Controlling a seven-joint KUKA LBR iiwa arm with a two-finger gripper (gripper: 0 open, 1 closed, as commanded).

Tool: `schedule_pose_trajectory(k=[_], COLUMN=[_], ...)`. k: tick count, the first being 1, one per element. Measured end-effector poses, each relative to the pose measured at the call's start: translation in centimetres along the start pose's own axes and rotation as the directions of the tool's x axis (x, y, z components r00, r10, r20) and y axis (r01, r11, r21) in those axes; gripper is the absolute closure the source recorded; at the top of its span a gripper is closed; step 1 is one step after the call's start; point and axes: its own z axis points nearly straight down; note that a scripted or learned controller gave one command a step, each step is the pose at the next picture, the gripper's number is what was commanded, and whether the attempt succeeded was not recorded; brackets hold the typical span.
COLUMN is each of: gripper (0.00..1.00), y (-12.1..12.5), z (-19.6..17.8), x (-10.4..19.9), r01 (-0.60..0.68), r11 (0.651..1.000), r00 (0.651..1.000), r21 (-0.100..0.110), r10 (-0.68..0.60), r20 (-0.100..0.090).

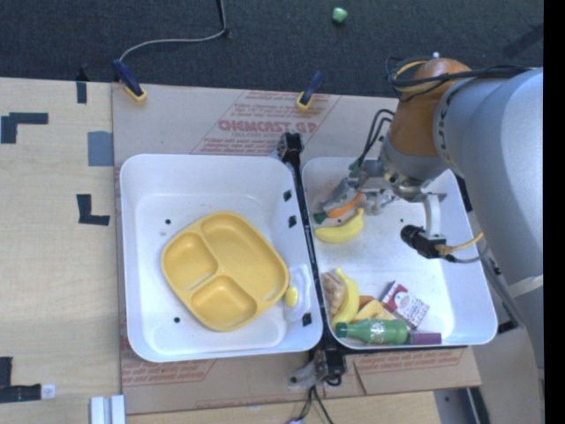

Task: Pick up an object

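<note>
You're looking at the left bin (pixel 141 237), a yellow divided tray (pixel 225 269) sitting mid-floor, open margin all round. Cardboard (pixel 256 126) above is reading "CHEMCAST GP". In the right bin (pixel 468 312), the gripper (pixel 353 203) is hanging over the upper-left corner, just above a banana (pixel 340 230); can't tell its grip state. Green bottle (pixel 375 330) and red packet (pixel 404 305) are crowding the front wall.
</note>
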Motion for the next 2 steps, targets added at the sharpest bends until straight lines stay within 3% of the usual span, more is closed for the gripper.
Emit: schedule_pose_trajectory(k=[1, 2], gripper=[0.0, 1.0], y=[2.6, 2.6], z=[1.2, 0.2], x=[1.0, 1.0], r01=[0.001, 0.002], r11=[1.0, 1.0], r00=[1.0, 1.0], r21=[0.003, 0.002], r10=[-0.001, -0.002], r20=[0.0, 0.001])
